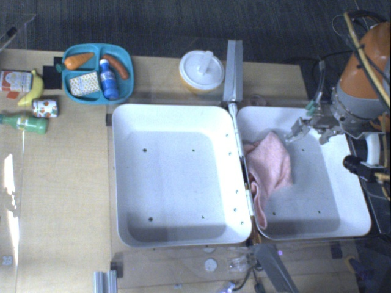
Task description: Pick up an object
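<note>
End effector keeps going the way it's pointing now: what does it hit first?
Most likely the crumpled pink cloth in the right white bin; the end effector points left and down toward it. Its height above the cloth is unclear.

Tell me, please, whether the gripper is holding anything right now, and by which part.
Nothing is held. The gripper hangs over the right bin, apart from the pink cloth lying against the bin's left wall.

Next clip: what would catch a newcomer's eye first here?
A crumpled pink cloth lies in the right bin, against its left wall. The gripper hangs over that bin's upper part, just right of the cloth. On the bench to the far left sits a blue divided plate of toy food.
</note>
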Tool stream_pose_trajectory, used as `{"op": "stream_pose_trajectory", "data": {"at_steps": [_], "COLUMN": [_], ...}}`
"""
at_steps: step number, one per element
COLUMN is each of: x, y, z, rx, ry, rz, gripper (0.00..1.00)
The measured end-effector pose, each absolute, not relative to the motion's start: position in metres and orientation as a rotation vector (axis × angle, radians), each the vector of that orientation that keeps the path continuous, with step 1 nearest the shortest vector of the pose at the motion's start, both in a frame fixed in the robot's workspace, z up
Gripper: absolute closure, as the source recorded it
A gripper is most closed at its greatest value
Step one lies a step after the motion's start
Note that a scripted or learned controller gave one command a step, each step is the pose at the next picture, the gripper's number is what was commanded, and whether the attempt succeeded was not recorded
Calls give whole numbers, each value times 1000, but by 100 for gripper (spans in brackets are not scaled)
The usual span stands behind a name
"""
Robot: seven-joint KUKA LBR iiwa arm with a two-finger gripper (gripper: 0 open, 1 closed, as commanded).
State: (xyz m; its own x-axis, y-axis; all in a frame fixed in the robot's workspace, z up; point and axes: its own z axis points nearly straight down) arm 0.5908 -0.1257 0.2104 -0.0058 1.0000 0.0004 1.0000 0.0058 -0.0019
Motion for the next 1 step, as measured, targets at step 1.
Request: {"op": "stream_pose_trajectory", "data": {"at_steps": [1], "x": [588], "y": [-106], "z": [94], "rx": [-2153], "ry": [-2291], "rz": [-4], "gripper": [0]}}
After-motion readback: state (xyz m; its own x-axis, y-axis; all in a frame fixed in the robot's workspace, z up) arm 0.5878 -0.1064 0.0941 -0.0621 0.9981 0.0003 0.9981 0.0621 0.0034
